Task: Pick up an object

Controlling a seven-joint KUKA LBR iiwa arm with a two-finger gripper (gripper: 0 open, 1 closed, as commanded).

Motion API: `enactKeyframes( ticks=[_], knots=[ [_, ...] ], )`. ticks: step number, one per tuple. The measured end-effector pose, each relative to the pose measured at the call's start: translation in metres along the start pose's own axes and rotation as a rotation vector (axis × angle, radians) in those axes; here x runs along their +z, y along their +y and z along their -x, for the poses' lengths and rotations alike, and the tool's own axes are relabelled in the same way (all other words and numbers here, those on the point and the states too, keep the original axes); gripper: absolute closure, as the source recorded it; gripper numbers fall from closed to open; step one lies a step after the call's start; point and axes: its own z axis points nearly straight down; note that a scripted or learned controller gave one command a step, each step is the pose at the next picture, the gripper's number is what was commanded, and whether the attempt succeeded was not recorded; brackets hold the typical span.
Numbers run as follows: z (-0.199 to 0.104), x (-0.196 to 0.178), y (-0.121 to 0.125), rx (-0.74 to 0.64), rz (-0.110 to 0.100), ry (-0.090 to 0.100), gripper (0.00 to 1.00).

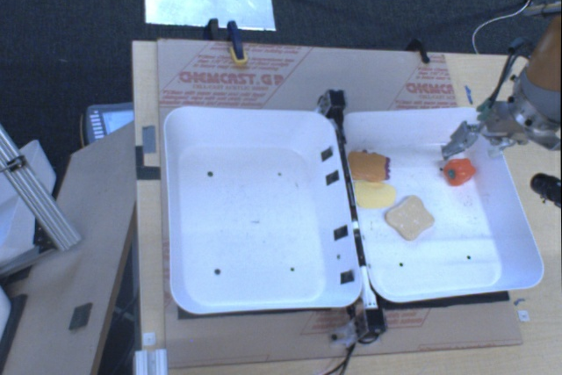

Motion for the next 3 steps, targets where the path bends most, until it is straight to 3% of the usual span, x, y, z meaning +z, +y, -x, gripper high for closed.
enactKeyframes(
  ticks=[1, 2, 3],
  knots=[
    [0.000, -0.011, 0.001, -0.004, 0.004, -0.001, 1.00],
    [-0.069, -0.118, -0.002, -0.009, 0.012, 0.000, 1.00],
    [-0.150, -0.189, -0.002, -0.010, 0.010, 0.002, 1.00]
  ],
)
